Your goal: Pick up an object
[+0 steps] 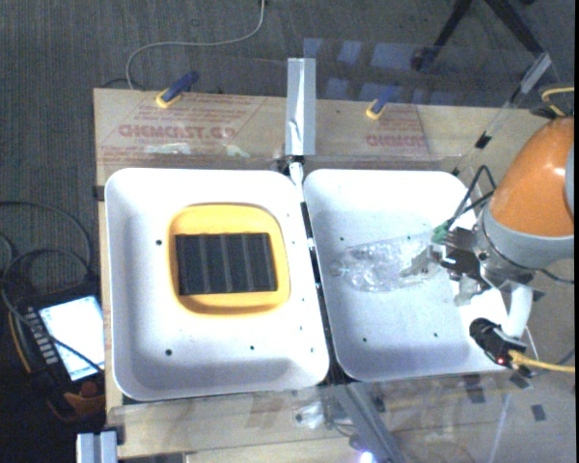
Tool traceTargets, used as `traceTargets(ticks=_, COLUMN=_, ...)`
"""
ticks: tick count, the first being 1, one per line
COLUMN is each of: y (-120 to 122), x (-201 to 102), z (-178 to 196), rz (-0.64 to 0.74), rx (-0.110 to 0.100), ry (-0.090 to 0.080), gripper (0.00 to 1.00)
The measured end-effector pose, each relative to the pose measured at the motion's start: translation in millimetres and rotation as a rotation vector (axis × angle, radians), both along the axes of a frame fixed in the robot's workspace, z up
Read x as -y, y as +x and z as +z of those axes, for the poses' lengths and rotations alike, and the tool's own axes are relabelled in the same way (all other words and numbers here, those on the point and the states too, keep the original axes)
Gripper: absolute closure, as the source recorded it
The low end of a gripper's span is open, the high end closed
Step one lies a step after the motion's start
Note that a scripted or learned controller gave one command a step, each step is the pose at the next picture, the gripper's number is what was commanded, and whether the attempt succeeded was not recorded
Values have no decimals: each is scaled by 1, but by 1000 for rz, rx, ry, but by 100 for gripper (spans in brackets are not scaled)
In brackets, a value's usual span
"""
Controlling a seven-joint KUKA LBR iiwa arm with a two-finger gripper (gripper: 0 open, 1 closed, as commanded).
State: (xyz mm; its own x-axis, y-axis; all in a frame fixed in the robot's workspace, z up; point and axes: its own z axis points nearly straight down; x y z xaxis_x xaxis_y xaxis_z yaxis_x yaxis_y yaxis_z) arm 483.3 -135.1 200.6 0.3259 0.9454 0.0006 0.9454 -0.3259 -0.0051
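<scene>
One arm [531, 201] leaning over right bin [386, 350] edge.

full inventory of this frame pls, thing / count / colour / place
bins: 2, white, side by side on the bench
tray: 1, yellow rim with dark ribbed centre, lying flat in the left bin
clear plastic item: 1, transparent and crinkled, middle of the right bin, exact type unclear
clamps: 2, blue and yellow, on the back board
tablet: 1, lit screen, on the floor at left
arm: 1, grey with orange band, reaching in from the right
gripper: 1, dark, at the plastic item's right end
</scene>
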Motion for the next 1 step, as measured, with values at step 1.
traceTargets(ticks=1, y=91, x=-64, z=0, rz=14, rx=2, ry=-2, gripper=0)
